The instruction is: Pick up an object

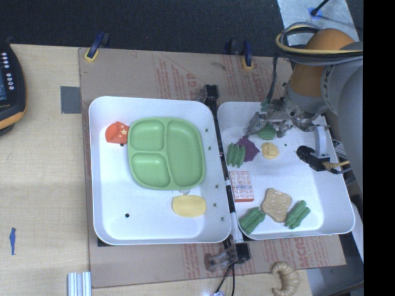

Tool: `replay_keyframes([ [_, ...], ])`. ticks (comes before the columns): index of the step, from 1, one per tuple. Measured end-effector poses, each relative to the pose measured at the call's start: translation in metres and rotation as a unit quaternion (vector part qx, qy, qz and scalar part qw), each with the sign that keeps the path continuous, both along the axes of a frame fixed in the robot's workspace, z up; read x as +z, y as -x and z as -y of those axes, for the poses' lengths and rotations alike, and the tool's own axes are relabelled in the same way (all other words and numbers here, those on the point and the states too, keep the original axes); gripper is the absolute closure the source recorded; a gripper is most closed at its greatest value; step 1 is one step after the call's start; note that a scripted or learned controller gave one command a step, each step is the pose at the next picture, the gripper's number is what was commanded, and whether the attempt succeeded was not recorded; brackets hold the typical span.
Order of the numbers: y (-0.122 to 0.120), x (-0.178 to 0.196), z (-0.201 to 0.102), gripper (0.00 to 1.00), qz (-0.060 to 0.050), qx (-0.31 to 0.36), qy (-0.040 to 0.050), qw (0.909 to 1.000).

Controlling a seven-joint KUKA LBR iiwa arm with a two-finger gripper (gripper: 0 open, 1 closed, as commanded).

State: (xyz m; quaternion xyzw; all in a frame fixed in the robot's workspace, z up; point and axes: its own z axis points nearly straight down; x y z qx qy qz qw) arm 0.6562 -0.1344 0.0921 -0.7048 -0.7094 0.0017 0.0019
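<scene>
Two white bins sit side by side on a cardboard-covered bench. The left bin (102,214) holds a green divided plate (166,152), a red item w/ a yellow star (116,132) at the plate's upper left, & a pale yellow lump (188,205) just below the plate. The right bin (336,217) holds green pods (235,154), a purple piece (249,147), a small yellow piece (270,150), a red-patterned card (241,185), a tan toast slice (276,204) & more green bits (297,214). The grey/orange arm reaches in from the right; its gripper (267,128) is low at the right bin's top, over a green item (266,132). Can't tell how the jaws stand or whether they hold it.
</scene>
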Motion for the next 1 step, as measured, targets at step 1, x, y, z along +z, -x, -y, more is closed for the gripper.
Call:
replay_keyframes([
  [1, 0.0003, 0.0007, 0.0626, 0.0, 0.002, -0.004, 0.0016, 1.0],
])
